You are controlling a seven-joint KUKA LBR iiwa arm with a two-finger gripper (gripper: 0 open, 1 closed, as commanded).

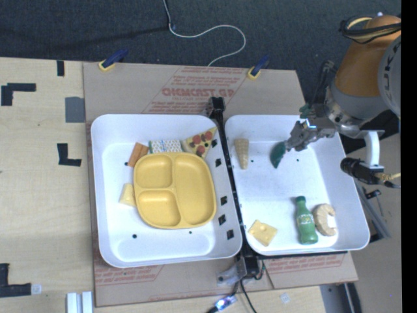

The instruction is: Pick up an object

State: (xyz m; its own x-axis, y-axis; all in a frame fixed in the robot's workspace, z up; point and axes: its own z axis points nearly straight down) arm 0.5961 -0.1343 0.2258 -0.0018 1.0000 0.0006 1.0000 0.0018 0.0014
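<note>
My gripper (292, 143) hangs over the upper part of the right bin (339, 175), reaching in from the right. It is shut on a small teal object (278, 154), whose upper end sits between the fingertips while the rest points down and to the left. Lying loose in the same bin are a pale cone (242, 152) at the upper left, a green bottle (304, 220), a bread roll (324, 218) right of the bottle, and a yellow cheese wedge (262, 232) near the front edge.
The left bin (104, 175) holds a yellow divided plate (174, 189), a pizza slice (201, 140), an orange piece (137, 153) and other small food items along its far side. A black divider (223, 175) separates the bins. A cable crosses the dark floor beyond.
</note>
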